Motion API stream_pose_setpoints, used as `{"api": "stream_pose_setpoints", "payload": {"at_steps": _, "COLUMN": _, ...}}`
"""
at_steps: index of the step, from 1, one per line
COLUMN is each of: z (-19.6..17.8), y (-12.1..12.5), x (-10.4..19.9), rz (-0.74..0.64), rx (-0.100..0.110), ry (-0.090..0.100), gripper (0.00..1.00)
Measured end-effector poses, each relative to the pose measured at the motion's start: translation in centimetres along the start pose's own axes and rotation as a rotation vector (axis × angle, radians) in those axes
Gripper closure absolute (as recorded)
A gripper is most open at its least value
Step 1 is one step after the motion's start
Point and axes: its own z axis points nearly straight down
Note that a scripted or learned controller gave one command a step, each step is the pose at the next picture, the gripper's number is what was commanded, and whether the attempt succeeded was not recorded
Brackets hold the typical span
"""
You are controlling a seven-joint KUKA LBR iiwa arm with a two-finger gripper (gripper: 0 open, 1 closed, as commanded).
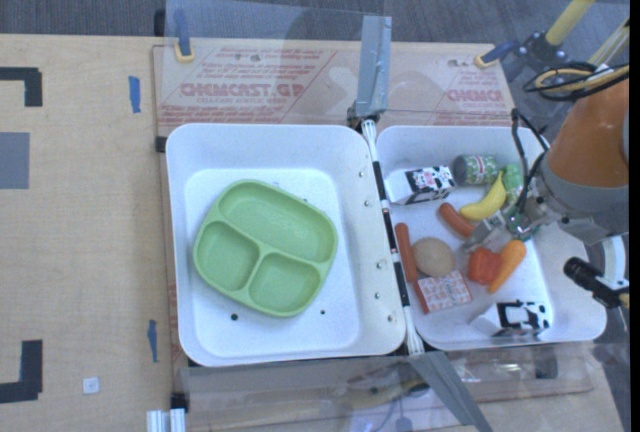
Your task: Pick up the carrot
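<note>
The carrot is a short orange tapered piece lying at a slant in the right bin, right of the middle. A red pepper-like piece touches its left side. My gripper hangs low over the bin, just above the carrot's upper end and below a yellow banana. The wrist and its cables cover the gripper's tips, and nothing can be seen held in it.
The right bin also holds a cow-print carton, a green can, an orange sausage, a long red sausage, a potato, a red-and-white packet and a black-and-white carton. A green divided plate lies in the left bin.
</note>
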Motion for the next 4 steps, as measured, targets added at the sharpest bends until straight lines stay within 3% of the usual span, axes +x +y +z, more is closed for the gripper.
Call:
{"api": "stream_pose_setpoints", "payload": {"at_steps": 1, "z": 0.0, "y": -6.8, "x": -1.0, "rz": -0.183, "rx": -0.002, "ry": 0.003, "gripper": 0.00}}
{"api": "stream_pose_setpoints", "payload": {"at_steps": 2, "z": -1.3, "y": -6.6, "x": -1.2, "rz": -0.180, "rx": -0.009, "ry": -0.006, "gripper": 1.00}}
{"api": "stream_pose_setpoints", "payload": {"at_steps": 3, "z": -1.2, "y": -6.5, "x": -1.0, "rz": -0.184, "rx": -0.007, "ry": 0.000, "gripper": 0.00}}
{"api": "stream_pose_setpoints", "payload": {"at_steps": 4, "z": -2.3, "y": -6.4, "x": -1.1, "rz": -0.182, "rx": -0.011, "ry": -0.006, "gripper": 1.00}}
